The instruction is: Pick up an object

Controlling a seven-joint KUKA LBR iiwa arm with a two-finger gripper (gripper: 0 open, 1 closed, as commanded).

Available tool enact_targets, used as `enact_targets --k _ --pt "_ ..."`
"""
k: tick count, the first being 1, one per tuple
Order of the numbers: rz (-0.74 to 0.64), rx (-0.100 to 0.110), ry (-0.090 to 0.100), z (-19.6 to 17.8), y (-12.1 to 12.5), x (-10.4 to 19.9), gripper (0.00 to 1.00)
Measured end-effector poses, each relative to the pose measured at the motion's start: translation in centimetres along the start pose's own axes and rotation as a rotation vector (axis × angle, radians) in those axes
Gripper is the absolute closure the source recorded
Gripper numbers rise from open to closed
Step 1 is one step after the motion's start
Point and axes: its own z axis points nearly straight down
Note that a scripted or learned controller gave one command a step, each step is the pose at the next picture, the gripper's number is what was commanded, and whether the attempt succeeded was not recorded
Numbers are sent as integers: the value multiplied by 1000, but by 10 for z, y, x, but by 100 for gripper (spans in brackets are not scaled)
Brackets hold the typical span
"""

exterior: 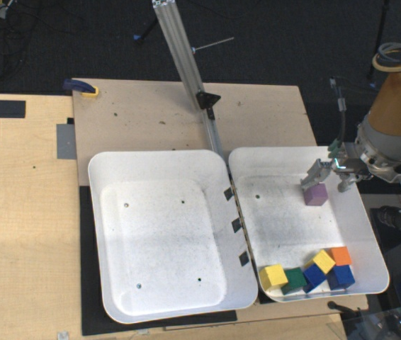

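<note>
The purple block [316, 194] was a small matte cube with no clear long axis, sitting slightly skewed to the bin walls, in the upper right part of the right bin [278, 168]. The gripper [331, 176] hung just above it; fingers spread apart, nothing between them, the block beside the left fingertip. Yellow, green, blue and orange blocks [314, 270] were clustered at the near edge, well apart. The left bin [115, 168] lay alongside.
</note>
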Motion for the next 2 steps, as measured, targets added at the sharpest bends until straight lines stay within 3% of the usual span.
enact_targets --k 1,2 --pt "1 -4 -1 -2 1 0 0" --pt "3 1 0 50 -4 9 0"
